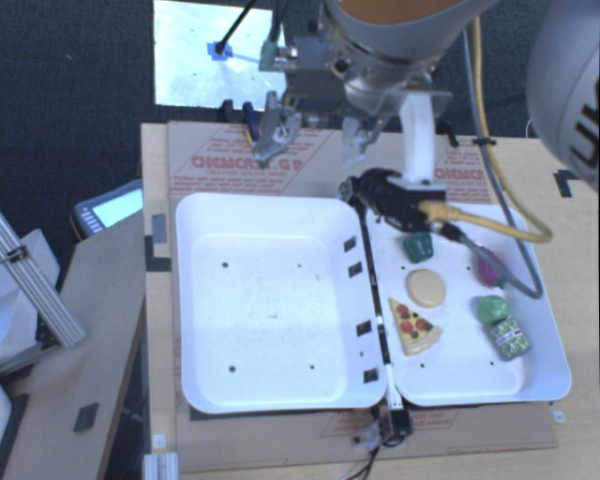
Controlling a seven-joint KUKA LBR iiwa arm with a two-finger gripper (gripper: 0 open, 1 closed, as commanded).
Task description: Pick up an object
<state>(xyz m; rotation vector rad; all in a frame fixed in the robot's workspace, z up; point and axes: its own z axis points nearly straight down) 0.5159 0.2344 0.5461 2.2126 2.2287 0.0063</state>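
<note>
Reaching has not begun in earnest: the gripper [312,131] hangs high over the far edge of the desk [103,309], beyond the back rims of both bins, and nothing sits between its fingers. Its two metal fingers [274,134] stand well apart, spread wide, with bare cardboard showing in the gap. So the step in hand looks like the approach, or a hover before choosing a target.

Everything worth picking lies nearer the camera than the gripper and off toward the arm's side, in the right-hand bin [544,375]. Closest to the gripper is a dark green block [418,247], just beside the black cable fitting [389,202] at the bin's back corner. Farther out sit a tan disc [427,287], a pizza slice [413,326], a magenta piece [488,269], a green lump [491,308] and a small printed can [509,338] (these last two touching or nearly so). The left-hand bin [187,375] holds none of them.

The next move, I judge, calls for travelling across into the right bin, centring the open fingers over one piece, then descending. The disc stands apart from its neighbours and seems the easier choice; the block's nearness to the cable could foul a finger.

The arm [403,23] comes in overhead, wrist pointing down, fingers aimed at the desk.
</note>
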